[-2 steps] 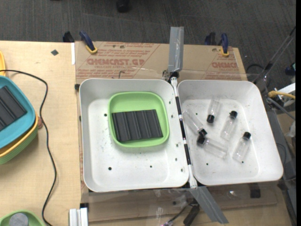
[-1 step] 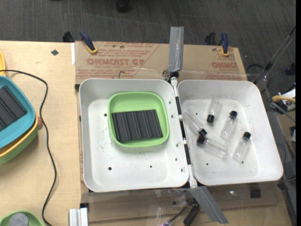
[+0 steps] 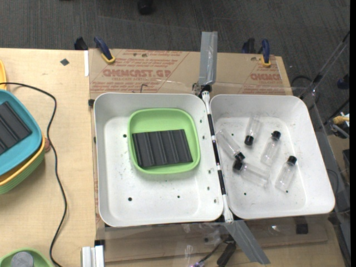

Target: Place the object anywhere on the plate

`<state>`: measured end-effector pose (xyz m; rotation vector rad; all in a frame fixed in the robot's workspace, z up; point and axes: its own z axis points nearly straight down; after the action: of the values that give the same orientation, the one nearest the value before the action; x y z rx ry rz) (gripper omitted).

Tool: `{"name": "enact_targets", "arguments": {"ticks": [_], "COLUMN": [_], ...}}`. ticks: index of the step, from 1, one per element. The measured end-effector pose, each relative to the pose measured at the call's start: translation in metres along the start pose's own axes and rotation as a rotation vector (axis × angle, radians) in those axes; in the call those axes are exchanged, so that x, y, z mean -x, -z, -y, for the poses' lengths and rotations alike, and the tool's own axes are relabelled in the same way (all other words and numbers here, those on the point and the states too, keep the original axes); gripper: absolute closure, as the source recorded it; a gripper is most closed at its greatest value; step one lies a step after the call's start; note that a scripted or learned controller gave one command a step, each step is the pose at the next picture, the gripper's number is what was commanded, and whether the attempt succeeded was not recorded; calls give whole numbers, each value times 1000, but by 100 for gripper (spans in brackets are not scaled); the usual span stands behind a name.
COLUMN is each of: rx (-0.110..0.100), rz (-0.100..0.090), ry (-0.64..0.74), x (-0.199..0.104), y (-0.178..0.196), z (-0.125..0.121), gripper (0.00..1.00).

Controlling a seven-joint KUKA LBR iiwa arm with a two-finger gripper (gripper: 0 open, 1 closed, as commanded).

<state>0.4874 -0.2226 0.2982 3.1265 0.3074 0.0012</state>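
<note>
**Across two bins: vials (image 3: 272, 147) on the right, green plate (image 3: 192, 128) on the left**

On the right-hand side, the right white bin (image 3: 317, 149) holds five small clear vials with black caps, all lying on their sides on the bin floor. One vial (image 3: 253, 128) lies near the back with its cap toward the front. Just right of it, a second lies with its cap (image 3: 275, 135) toward the back. A third (image 3: 285, 176) lies nearer the right wall, cap toward the back. Two more sit closer to the divider: one (image 3: 227, 143) slants down toward the middle, and one (image 3: 256, 176) lies almost level in front of it. Their caps are very near each other, around (image 3: 238, 161); whether they touch is unclear.

The left white bin (image 3: 111, 199) holds the green plate, a rounded square with a raised rim, set toward the back centre of the bin. A dark ribbed mat (image 3: 163, 148) lies flat on the plate and covers most of its floor. None of the vials is on the plate.

Both bins rest on a cardboard sheet (image 3: 139, 71), held at the back by two clamps (image 3: 104, 49). A strip of grey tape (image 3: 208, 57) runs back from between the bins. On the wooden bench (image 3: 33, 82) to the left, a black cable (image 3: 57, 166) trails past a stack of teal and green plates (image 3: 19, 149).
</note>
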Motion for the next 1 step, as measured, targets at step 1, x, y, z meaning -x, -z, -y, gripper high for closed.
{"name": "enact_targets", "arguments": {"ticks": [1], "rx": [-2], "rz": [6], "ry": [1], "x": [1], "y": [-38], "z": [0], "gripper": [0]}}
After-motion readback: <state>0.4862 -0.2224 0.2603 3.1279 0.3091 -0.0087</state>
